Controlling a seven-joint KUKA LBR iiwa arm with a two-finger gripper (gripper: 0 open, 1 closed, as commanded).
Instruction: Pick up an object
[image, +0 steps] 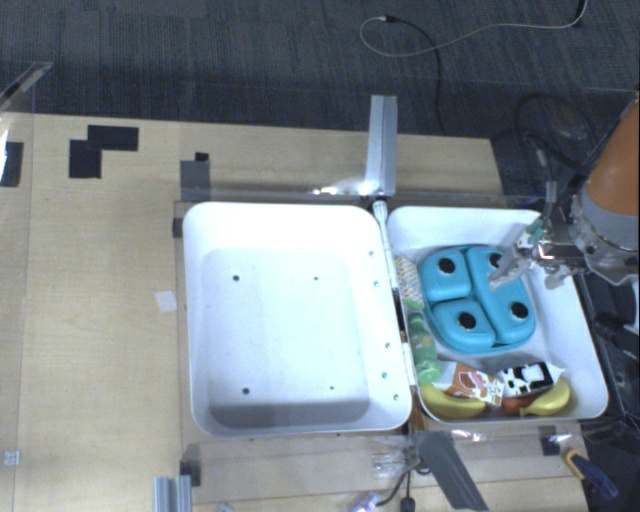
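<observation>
Two white bins on the table (90, 330). Left bin (285, 315) shows bare floor. Right bin (575, 330) holds a blue four-lobed toy (475, 300) with dark dots, mid-bin; a banana (455, 405) along the front wall; a cow-print item (528, 378) next to it; green packaging (422, 345) against the left wall. Arm (612, 195) comes in from the right, end effector (528, 250) over the toy's back right corner. Can't tell whether it's spread or pressed together. Nothing visibly pinched.
</observation>
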